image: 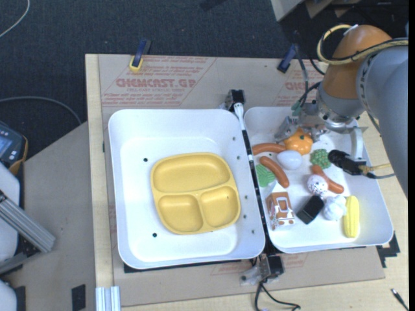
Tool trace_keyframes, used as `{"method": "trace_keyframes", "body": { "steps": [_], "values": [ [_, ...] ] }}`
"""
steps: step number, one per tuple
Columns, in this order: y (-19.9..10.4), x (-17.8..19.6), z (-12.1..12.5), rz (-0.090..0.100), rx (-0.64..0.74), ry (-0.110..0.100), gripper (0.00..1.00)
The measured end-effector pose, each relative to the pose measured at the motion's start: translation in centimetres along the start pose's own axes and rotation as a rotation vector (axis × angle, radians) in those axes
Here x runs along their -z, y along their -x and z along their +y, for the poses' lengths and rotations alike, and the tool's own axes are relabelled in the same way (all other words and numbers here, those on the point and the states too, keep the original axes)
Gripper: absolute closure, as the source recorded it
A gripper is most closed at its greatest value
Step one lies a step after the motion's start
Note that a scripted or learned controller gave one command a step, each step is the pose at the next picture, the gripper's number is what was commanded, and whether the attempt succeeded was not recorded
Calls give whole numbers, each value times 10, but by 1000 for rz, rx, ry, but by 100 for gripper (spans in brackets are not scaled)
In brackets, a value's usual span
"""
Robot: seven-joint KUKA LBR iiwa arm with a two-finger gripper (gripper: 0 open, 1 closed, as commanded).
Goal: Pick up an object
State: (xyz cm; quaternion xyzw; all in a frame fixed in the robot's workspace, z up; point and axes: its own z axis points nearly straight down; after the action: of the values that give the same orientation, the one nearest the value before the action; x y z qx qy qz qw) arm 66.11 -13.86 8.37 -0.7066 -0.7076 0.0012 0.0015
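Orange toy (298,142) sits under the pincer (302,129), axis unclear; grip state cannot be told.

Bench (194,76), left bin (130,173), right bin (369,229)

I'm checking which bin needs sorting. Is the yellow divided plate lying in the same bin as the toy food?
No, the yellow plate lies alone in the left bin, while the toy food is piled in the right bin.

Grey arm (382,76) reaching into right bin (379,229), gripper (299,129) low over orange toy (297,142) near its far edge, yellow divided tray (194,192) centred in left bin (130,173)
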Motion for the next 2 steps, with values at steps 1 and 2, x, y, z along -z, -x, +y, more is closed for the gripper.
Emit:
{"method": "trace_keyframes", "body": {
  "steps": [1,2],
  "values": [
    [0,12,1,-1,1,4,100],
    [0,58,8,-2,-1,11,100]
  ]
}}
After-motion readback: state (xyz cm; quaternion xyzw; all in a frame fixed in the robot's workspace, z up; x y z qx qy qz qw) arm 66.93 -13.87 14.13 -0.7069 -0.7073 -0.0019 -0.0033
